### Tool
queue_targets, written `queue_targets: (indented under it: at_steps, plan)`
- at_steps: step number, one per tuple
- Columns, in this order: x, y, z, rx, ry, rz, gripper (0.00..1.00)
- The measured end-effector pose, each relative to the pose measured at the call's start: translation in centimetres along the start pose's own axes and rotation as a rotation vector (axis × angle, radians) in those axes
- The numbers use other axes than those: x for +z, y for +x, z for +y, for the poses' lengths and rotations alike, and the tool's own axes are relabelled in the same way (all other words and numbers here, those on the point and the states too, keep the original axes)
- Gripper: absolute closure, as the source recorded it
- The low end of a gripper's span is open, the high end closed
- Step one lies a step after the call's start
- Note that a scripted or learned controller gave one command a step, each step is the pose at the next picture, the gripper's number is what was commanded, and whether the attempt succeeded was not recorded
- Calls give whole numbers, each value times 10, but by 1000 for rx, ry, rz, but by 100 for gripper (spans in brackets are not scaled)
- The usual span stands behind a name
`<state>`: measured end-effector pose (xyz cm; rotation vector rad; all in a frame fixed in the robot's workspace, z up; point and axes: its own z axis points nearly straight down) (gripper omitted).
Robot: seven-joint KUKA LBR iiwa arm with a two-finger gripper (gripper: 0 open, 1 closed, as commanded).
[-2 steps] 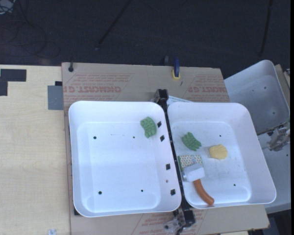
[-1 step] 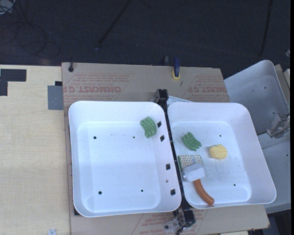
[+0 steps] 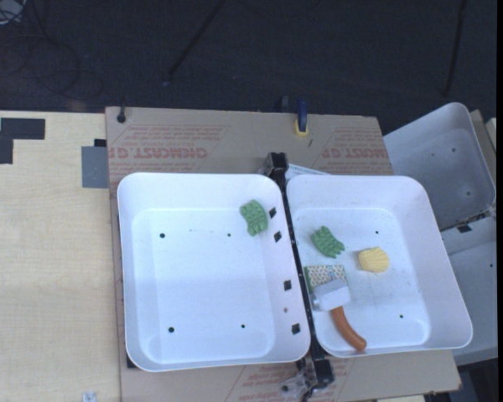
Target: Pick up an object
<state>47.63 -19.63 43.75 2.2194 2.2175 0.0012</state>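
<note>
In the left bin (image 3: pixel 151 308), a green leafy toy (image 3: pixel 254 217) lies by the upper right corner, close to the divider. The right bin (image 3: pixel 419 224) holds a second green toy (image 3: pixel 326 241) near its left-centre. To that toy's right sits a yellow ridged piece (image 3: pixel 373 260). Below them a speckled block (image 3: pixel 325 274) rests against a white block (image 3: pixel 332 296). An orange sausage-shaped piece (image 3: pixel 349 330) reaches from there toward the bin's front edge.
Both bins sit on a brown cardboard sheet (image 3: pixel 193 145) over a pale wooden bench (image 3: pixel 42 266). Black clips (image 3: pixel 277 164) join the bins along the middle. A blue and yellow clamp (image 3: pixel 301 121) stands at the back edge. A grey tilted tray (image 3: pixel 448 162) lies at the right.
</note>
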Motion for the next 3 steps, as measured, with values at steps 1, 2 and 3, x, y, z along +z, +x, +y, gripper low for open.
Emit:
queue_targets:
  at_steps: [1,2,3]
  plan:
    - [-84,-18,0,0,-4,-2,100]
    - [49,-16,-1,-1,18,8,100]
    - [-18,-18,0,-1,-1,0,100]
